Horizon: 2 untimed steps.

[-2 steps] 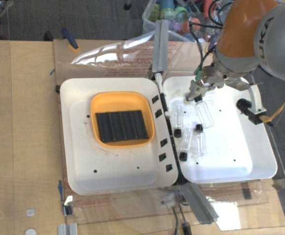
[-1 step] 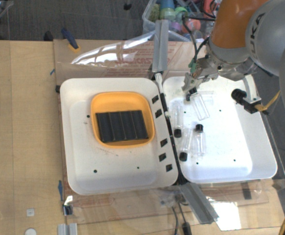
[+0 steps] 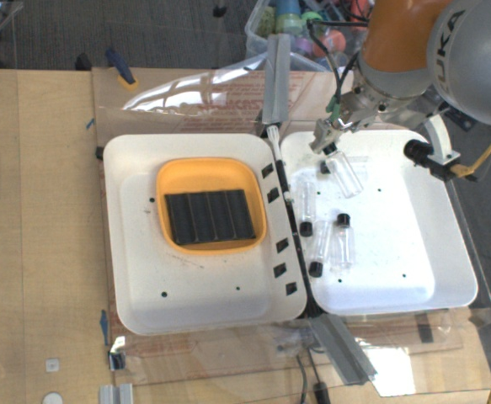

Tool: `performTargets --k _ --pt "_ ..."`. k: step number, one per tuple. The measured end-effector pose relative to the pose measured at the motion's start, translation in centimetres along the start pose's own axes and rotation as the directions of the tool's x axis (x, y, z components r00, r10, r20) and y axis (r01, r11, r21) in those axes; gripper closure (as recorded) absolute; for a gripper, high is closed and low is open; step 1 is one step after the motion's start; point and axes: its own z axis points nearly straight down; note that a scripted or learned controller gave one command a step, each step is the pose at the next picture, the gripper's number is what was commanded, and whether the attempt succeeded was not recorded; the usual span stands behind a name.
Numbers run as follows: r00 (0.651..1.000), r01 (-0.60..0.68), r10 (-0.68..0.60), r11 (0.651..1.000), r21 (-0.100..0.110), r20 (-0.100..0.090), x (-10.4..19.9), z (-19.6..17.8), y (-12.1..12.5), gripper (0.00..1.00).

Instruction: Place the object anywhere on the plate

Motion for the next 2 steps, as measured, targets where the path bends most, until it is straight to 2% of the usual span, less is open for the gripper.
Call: performTargets --k 1,2 --pt "0.998 0.058 -0.058 0.998 0.000 0.001 -0.23 -1.97 -0.07 1.00" --pt "0.995 0.097 -0.097 0.995 0.000 0.001 -0.55 -2.15 -0.22 1.00"
